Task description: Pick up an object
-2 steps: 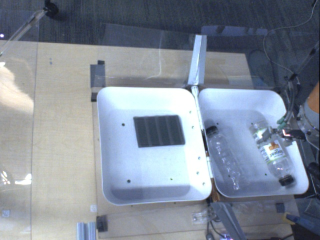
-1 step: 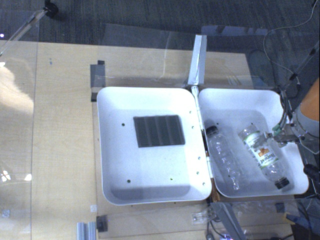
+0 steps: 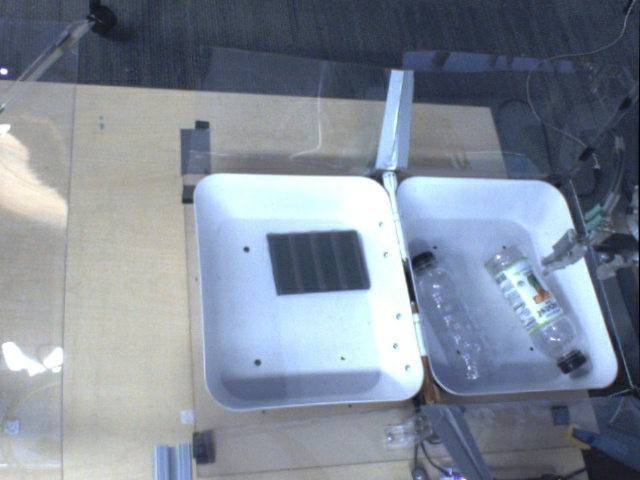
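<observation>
Camera view, from above the bench: my gripper [image 3: 562, 253] reaches in at the right rim of the right bin [image 3: 470, 193], a pale grey tip hanging over the wall; from this angle I cannot tell whether it is wide or narrow, and nothing shows in its grasp. Just left of it lies the labelled clear plastic bottle [image 3: 531, 302], on its side, slanting from the bin's middle toward the near right corner, black cap at the near end. Further left, a second clear bottle [image 3: 447, 318] with no label lies against the bin's left wall, black cap at the far end. Both are see-through and round, and I judge that as the main risk: a bottle on its side may roll or squirt out if I close off-centre, and the labelled one sits close to the right wall, where a finger could strike the rim. Beyond the divider, the left bin [image 3: 230, 268] holds a dark ribbed rectangular pad [image 3: 318, 262], flat on the floor and likely hard to get under.
</observation>
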Robot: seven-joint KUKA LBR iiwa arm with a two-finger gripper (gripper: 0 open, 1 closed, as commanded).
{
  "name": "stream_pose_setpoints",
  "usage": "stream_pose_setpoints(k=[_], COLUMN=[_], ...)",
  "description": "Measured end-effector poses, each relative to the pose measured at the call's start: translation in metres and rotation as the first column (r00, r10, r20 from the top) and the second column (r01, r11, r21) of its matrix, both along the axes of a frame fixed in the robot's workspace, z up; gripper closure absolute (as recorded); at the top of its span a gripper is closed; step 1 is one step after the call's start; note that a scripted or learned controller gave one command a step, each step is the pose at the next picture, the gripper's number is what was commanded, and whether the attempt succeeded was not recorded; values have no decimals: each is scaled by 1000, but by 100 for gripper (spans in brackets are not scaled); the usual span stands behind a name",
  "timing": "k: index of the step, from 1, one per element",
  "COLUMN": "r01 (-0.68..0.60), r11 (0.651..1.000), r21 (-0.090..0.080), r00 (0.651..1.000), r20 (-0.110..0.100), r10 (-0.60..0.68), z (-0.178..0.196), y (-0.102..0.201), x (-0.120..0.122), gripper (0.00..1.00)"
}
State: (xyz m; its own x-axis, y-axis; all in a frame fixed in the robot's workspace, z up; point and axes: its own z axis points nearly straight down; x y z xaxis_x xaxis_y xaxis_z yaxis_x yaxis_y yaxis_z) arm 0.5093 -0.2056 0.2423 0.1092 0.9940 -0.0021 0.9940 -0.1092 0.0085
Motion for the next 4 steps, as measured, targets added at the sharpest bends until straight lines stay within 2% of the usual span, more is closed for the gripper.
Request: stream_pose_setpoints(k=[1,2,3,4], r01=[-35,-80,-82,-236], r11=[999,997,997,972], r21=[1,-3,-5,0], r00=[999,997,996,972], r20=[0,9,14,-2], r10=[35,80,82,236], z=[-140,-151,-139,-81], y=[13,9,9,2], x=[4,33,35,37], gripper=[0,0,100,100])
